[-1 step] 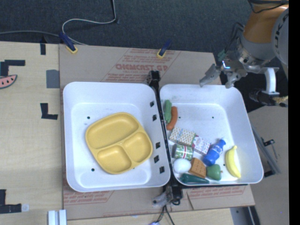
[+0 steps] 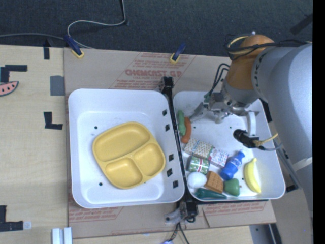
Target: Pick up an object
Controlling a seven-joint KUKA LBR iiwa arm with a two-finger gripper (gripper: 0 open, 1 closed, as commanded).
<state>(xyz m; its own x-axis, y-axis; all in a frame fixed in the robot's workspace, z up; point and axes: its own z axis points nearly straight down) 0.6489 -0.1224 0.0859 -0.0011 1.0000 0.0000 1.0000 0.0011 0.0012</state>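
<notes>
Both bins (image 2: 81, 136) are white. The divided tray (image 2: 128, 154) is plain yellow. The banana (image 2: 251, 175) is yellow, the bottle (image 2: 232, 165) blue with a white cap, the pepper (image 2: 232, 187) green, the egg (image 2: 196, 179) white, the carrot (image 2: 186, 129) orange. The arm (image 2: 284, 85) is grey with an orange band (image 2: 244, 67).

banana (image 2: 252, 175): yellow, lying near the right bin's right wall
bottle (image 2: 232, 166): blue, tilted, just left of banana
egg (image 2: 196, 179): white, beside cracker (image 2: 215, 182)

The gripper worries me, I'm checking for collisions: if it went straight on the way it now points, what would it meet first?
The gripper seems to point down into the right bin, over a bare patch of floor. It would likely meet that white floor first; the carrot lies off to one side. Depth is unclear from this slant.
</notes>
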